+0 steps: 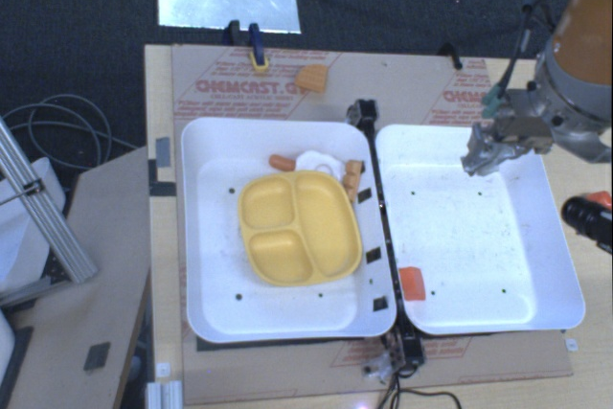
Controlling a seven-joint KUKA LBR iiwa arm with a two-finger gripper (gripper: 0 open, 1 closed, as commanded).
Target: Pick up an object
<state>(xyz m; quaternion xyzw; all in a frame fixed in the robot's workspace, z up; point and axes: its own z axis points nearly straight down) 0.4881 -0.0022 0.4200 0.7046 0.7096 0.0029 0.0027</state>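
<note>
In the left bin [206, 235] a yellow divided tray [298, 227] lay at the centre, with an orange sausage-shaped piece [282, 163], a white item [319, 164] and a small tan piece [352, 177] along its far edge. In the right bin [536, 235] an orange block [411, 283] sat at the near left corner. The gripper [477, 162] hung over that bin's far right part; whether it was spread could not be told.

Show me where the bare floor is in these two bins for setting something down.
Most of the right bin is bare, between the gripper at its top and the orange block at its lower left corner. The left bin is crowded: the yellow tray fills its middle, leaving thin margins.
</note>
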